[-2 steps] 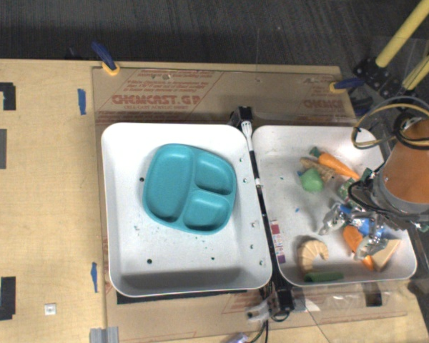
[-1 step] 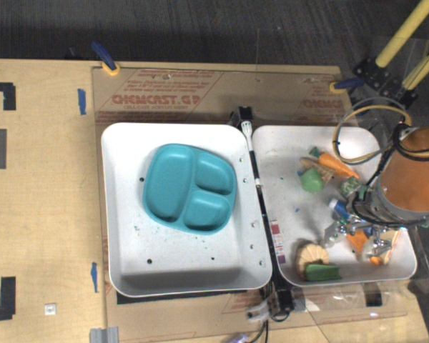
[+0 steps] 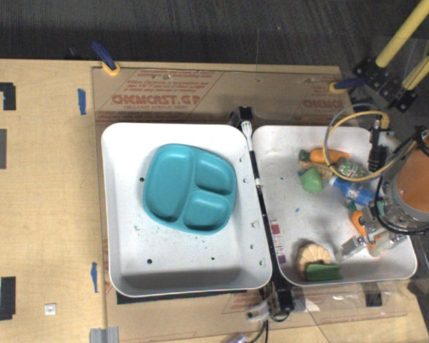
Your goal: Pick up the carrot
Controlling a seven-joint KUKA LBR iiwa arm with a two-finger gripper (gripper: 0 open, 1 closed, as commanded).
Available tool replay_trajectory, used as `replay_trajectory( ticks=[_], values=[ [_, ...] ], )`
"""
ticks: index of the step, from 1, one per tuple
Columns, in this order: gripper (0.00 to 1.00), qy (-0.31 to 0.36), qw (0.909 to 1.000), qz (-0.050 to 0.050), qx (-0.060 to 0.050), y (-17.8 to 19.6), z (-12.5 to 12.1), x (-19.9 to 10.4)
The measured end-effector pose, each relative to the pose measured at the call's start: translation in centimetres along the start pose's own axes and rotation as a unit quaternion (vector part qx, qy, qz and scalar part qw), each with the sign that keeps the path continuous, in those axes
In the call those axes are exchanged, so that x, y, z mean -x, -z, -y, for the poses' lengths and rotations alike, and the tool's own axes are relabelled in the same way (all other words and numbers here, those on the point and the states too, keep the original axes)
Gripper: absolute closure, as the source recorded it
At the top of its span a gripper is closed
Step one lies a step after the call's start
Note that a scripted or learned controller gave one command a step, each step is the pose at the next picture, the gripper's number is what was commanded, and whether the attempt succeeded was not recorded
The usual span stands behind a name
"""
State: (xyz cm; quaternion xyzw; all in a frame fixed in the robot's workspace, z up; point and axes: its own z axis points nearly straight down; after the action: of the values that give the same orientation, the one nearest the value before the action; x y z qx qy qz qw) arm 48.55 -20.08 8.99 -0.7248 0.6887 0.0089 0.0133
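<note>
The carrot (image 3: 319,155), a short orange piece with a dark green end, lies near the back of the right bin (image 3: 286,148), next to a cable loop. My gripper (image 3: 372,246) is low over the bin's front right corner, well in front of the carrot and apart from it. Its two silver fingers (image 3: 350,247) stand spread, so it is open. A second small orange piece (image 3: 358,224) lies just behind the left finger; I cannot tell whether they touch.
A green lump (image 3: 312,181), a blue and green wrapper-like item (image 3: 349,174), and a tan round thing on a green block (image 3: 316,259) share the right bin. The left bin (image 3: 121,191) holds a teal divided plate (image 3: 189,186).
</note>
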Motion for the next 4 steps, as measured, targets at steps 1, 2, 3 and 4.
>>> replay_trajectory(
  ticks=[1, 2, 3, 4],
  values=[
    [1.00, -0.002, 1.0000, -0.006, -0.005, 1.1, 0.3, -0.5],
    [1.00, 0.149, 0.9888, -0.012, 0.001, 0.0, -0.1, -1.0],
    [0.00, 0.155, 0.9878, -0.001, 0.004, -0.1, -0.1, 0.4],
    [0.00, 0.023, 0.9997, -0.008, -0.006, 0.0, 0.3, 0.1]
  ],
)
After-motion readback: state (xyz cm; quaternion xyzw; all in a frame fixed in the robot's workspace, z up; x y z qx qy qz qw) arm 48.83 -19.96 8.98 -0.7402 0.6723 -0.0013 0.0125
